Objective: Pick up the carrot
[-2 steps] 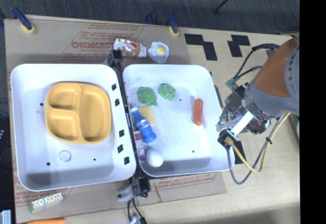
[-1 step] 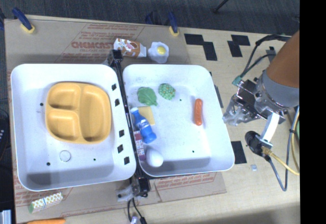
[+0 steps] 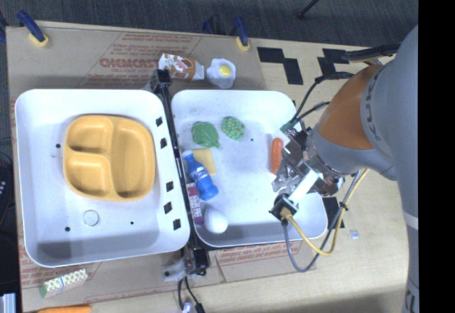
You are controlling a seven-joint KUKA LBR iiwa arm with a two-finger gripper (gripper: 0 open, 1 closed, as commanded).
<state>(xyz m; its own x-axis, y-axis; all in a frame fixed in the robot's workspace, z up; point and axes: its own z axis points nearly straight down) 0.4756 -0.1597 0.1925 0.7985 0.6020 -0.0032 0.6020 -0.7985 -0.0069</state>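
Camera view: looks down at a slant on two white bins side by side on the counter [image 3: 370, 262], with the arm [image 3: 355, 126] reaching in from the right.
Carrot: the carrot [image 3: 276, 154] lies in the right bin [image 3: 249, 237], close to its right wall, long axis running roughly up and down the picture — nothing is stacked on it.
Gripper: the gripper [image 3: 288, 187] sits low over the right bin's right side, just beside the carrot's lower end; how wide it stands I cannot tell, and nothing is visibly held in it.
Neighbours: a green leafy toy [image 3: 205, 134] and a green bumpy ball [image 3: 232, 127] sit further left in the same bin, with a blue bottle [image 3: 199, 175] and a white egg [image 3: 215, 220] near the divider, all well apart from the carrot.
Left bin: the left bin [image 3: 35, 162] holds a yellow divided tray [image 3: 110, 156].
Step in hand: by my reading, the approach — the carrot is not yet lifted.
Next move: likely centring over the carrot's middle, turning to span its narrow width, then descending; the nearby wall leaves little room on that side.
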